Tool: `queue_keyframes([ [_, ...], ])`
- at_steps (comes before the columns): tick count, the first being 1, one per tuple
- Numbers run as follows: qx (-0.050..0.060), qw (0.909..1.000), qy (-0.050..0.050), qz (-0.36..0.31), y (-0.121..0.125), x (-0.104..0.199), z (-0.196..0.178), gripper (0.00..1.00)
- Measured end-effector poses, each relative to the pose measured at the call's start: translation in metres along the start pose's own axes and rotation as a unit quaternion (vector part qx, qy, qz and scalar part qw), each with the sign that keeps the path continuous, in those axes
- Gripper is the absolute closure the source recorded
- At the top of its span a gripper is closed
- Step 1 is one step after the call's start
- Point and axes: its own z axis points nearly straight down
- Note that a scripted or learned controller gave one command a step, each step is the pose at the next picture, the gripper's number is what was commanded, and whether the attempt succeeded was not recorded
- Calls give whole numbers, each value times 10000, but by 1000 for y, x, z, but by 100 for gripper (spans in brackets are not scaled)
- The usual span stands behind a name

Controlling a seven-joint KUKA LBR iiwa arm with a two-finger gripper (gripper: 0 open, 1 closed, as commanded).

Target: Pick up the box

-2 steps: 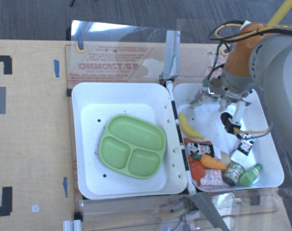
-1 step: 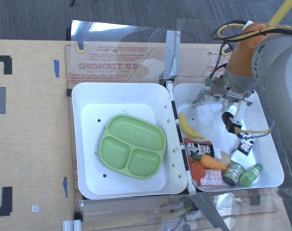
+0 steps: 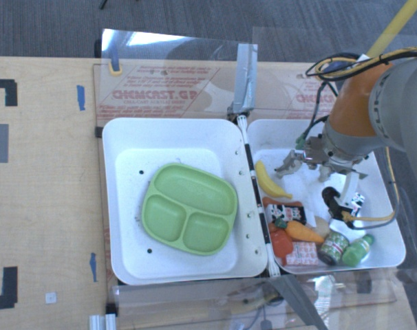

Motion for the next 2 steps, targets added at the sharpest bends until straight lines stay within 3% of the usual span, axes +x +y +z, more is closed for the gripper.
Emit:
queue_keyframes([
  [1,-11,9996,-5,277,54,34,0,0],
  [2,12,9989,-1,479,-24,12,-2,0],
])
